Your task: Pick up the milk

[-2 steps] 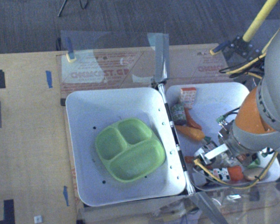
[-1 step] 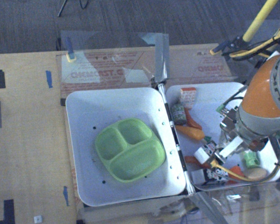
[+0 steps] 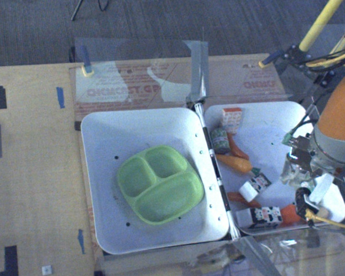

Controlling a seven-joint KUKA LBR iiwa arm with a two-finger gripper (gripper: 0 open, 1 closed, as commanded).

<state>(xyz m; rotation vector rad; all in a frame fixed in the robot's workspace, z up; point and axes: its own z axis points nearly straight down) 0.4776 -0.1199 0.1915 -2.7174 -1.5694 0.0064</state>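
Arm leans in over the right bin's [image 3: 260, 122] right edge, end effector [image 3: 297, 170] pointing down; honestly can't tell its state. Milk [image 3: 253, 185] looks like the small carton mid-bin, near the carrots [image 3: 235, 162].

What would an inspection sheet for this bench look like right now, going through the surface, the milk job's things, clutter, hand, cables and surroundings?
Surface: wooden bench with blue tape marks, bearing two white bins, left bin and right bin.
Job's things: small milk carton lying in the right bin, untouched.
Clutter: green divided plate in the left bin; orange-topped box, can, carrot and black-and-white carton in the right bin.
Hand: hand over the right bin's right side, beside the milk carton, not on it.
Cables: yellow cable near the wrist.
Surroundings: cardboard behind the bins, dark carpet.
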